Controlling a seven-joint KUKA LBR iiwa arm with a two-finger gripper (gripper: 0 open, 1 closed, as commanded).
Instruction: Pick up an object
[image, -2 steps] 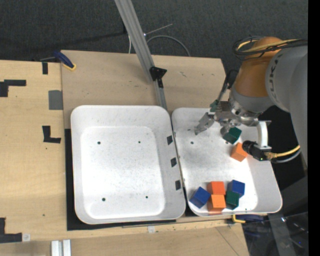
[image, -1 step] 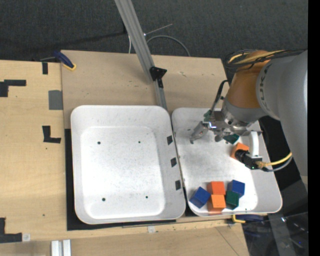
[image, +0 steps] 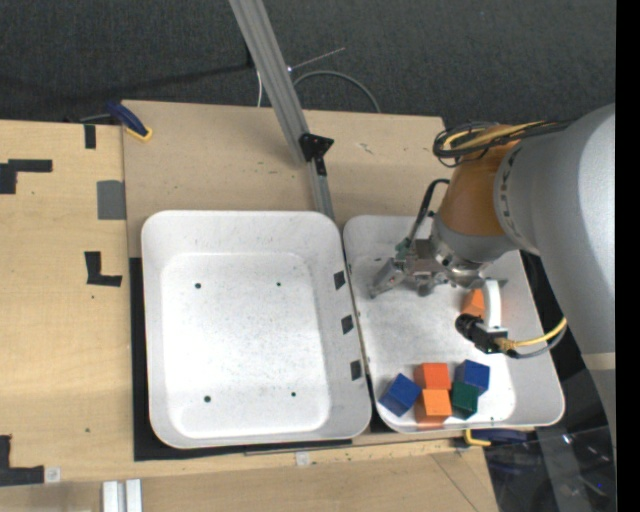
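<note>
Arm reaches in from right, wrist bent over the right bin (image: 530, 405), pincer (image: 392, 280) low near that bin's far-left corner, fingers spread open, nothing between them. Blocks cluster at bin's near edge: blue block (image: 400, 393), orange blocks (image: 435, 388), green block (image: 464, 400), second blue (image: 475, 375). Left bin (image: 240, 225) alongside. Another orange piece (image: 476, 300) partly hidden behind wrist.
</note>
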